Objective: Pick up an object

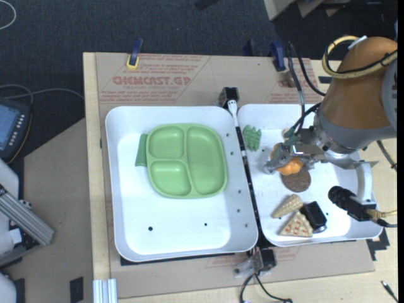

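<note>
Down at the near edge of the right bin [271,232] lie a pizza slice [297,225] pointing up-left, a ribbed cone-shaped wafer [287,205] with its long axis slanting up-right, and a black block [314,214]. Mid-bin, the pincer [285,160] hangs right over a round orange ball [290,166] just above a flat brown disc [297,180], though I cannot tell whether it is spread or pinching. Further back sits a knobbly green toy [252,137], the left bin [120,169] carries a smooth green divided plate [187,160], and the table's board reads "CHEMCAST" [142,80].
</note>
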`<act>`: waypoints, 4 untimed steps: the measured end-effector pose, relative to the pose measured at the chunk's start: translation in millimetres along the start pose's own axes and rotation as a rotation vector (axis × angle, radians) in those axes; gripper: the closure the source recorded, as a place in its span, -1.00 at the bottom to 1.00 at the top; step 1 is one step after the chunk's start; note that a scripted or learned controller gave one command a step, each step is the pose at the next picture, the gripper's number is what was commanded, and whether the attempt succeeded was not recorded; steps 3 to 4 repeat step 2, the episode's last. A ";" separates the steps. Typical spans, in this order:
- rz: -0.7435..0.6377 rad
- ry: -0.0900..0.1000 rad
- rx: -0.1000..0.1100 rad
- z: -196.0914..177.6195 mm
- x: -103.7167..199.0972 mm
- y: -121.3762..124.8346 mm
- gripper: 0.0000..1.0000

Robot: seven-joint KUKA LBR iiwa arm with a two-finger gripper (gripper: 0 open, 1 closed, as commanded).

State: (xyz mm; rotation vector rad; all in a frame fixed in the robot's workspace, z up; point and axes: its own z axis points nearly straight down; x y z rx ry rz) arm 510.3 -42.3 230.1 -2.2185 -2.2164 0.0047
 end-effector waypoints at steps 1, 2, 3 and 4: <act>-0.002 -0.002 -0.008 -4.1 2.4 13.9 1.00; 0.000 -0.001 -0.001 14.9 5.2 5.1 1.00; 0.000 -0.001 -0.001 14.9 5.2 5.1 1.00; 0.000 -0.001 -0.001 14.9 5.2 5.1 1.00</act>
